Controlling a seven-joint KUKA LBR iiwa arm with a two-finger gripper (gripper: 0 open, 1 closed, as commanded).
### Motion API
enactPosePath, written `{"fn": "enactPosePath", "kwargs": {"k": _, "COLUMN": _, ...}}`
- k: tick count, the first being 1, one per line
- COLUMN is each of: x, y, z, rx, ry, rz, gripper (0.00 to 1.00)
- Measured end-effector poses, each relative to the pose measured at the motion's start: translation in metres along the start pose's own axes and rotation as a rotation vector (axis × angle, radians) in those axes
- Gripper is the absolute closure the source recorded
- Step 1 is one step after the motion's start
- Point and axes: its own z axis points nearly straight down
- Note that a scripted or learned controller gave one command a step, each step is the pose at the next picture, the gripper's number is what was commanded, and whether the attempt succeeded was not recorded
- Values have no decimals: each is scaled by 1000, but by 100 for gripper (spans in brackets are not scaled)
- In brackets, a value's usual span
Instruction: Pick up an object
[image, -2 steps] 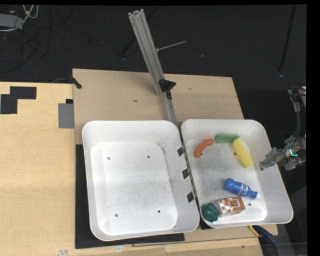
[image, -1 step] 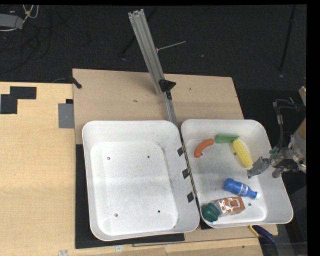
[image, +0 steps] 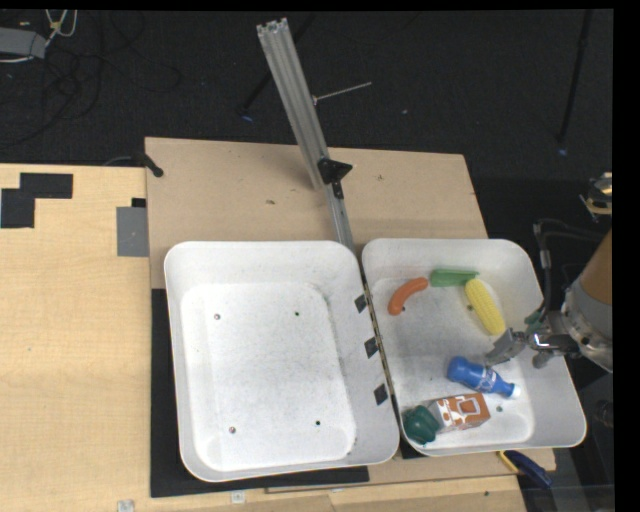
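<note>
the gripper (image: 512, 345) hangs with jaws apart and holding nothing over the right bin (image: 560, 425), just above the blue bottle (image: 478, 377), near the yellow corn cob (image: 485, 305) and orange sausage (image: 406, 294).

no text, number or brand can be read anywhere. the bottle (image: 452, 414) in the right bin (image: 560, 425), near edge, carries an orange-and-white label, its print too small to make out.

We see the arm (image: 600, 300) reaching in from the right edge, its wrist held low, the gripper (image: 512, 345) pointing leftward with its two fingers (image: 500, 352) spread apart and nothing between them.
</note>
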Motion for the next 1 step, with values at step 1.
{"fn": "enactPosePath", "kwargs": {"k": 1, "x": 2, "y": 1, "z": 40, "rx": -7, "ry": 0, "rz": 1, "gripper": 0}}
